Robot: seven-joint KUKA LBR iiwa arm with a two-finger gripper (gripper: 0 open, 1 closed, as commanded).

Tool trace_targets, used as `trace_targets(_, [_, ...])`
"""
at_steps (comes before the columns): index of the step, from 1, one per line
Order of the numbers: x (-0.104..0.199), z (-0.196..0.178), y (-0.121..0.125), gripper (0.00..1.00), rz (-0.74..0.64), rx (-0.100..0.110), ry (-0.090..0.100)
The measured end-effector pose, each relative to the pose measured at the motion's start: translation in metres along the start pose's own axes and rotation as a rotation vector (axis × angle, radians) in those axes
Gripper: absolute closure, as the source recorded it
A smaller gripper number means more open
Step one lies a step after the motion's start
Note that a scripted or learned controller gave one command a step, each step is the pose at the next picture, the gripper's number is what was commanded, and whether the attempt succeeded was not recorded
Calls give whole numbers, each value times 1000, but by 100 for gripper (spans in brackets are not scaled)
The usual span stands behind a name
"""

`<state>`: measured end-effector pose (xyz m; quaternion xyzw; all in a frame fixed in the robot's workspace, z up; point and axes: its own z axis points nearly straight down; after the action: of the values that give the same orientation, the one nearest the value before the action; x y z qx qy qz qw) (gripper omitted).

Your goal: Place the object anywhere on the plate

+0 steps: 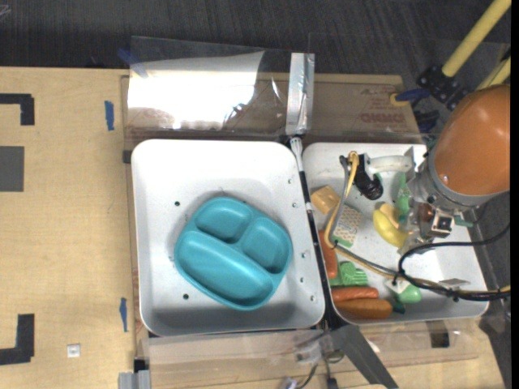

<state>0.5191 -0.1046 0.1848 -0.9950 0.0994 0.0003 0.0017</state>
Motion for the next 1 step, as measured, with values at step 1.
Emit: trace_targets(1, [0, -9, -4, 100, -3, 5, 0])
